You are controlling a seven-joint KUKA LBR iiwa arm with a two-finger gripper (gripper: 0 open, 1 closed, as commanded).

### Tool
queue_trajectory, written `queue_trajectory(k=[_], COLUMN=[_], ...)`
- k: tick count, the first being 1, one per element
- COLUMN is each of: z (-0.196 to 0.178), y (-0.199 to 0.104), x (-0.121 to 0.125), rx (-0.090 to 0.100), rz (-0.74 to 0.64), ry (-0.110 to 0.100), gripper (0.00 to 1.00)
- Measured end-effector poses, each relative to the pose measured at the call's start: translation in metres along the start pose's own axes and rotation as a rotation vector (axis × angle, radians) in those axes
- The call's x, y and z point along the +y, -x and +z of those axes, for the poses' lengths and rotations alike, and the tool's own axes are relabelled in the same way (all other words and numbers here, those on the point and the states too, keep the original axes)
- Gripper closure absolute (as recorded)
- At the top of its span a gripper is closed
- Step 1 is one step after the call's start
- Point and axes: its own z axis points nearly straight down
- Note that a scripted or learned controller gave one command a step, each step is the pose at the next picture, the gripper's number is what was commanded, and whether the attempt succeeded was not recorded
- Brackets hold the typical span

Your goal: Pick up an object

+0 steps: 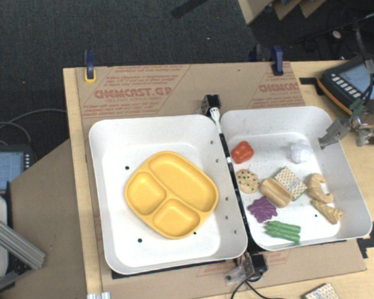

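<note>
In the camera view the bench carries two white bins side by side. The left bin (107,182) holds a yellow divided plate (171,194) near its middle. The right bin (339,161) holds the small things: a red piece (241,152) close to the inner wall, a round cookie (246,180) just below it, a purple bunch (262,208), a green pod-like piece (281,230) at the near edge, a tan roll (275,191) touching a patterned block (291,182), a pale lumpy piece (322,197) toward the right wall, and a white ball (299,151) near the far side. The gripper (333,135) sits at the right rim of this bin, at the far-right corner; it looks like grey metal parts, but I cannot tell how its fingers stand, and nothing is seen between them. The white ball is probably the nearest object, lying to the left of the gripper and slightly toward the near edge. The pale lumpy piece has its long axis running along the right wall.
</note>
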Motion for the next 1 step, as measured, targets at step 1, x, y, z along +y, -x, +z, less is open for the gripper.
queue_trajectory(k=[1], z=[0.1516], y=[0.0321], x=[-0.0394], rx=[0.005], rz=[0.005], ry=[-0.012], gripper=[0.00])
